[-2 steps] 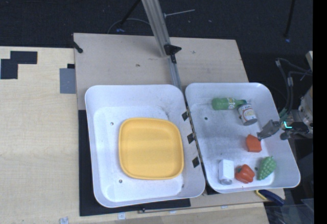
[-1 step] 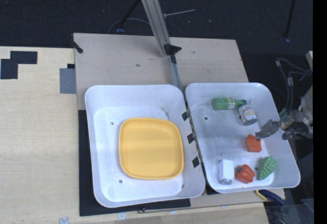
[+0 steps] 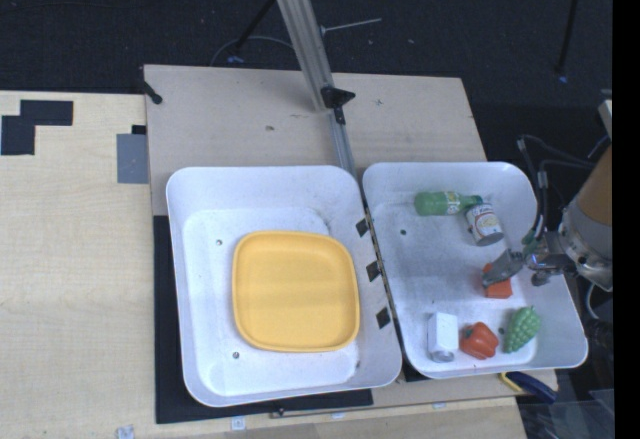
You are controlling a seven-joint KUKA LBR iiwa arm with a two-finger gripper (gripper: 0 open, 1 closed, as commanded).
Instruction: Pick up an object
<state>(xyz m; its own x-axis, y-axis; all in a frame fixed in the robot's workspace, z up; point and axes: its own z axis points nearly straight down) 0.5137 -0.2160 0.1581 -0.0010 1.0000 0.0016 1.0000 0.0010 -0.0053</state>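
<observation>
On the desk (image 3: pixel 250 117), the right bin (image 3: pixel 450 257) holds a small red object (image 3: pixel 498 279) under the claw (image 3: pixel 522 262); whether it is gripped cannot be told. A slip off the nearby can (image 3: pixel 485 224) is risked.

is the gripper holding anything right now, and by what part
Cannot be told. The gripper sits right at a small red-orange object in the right bin, but a hold isn't visible.
</observation>
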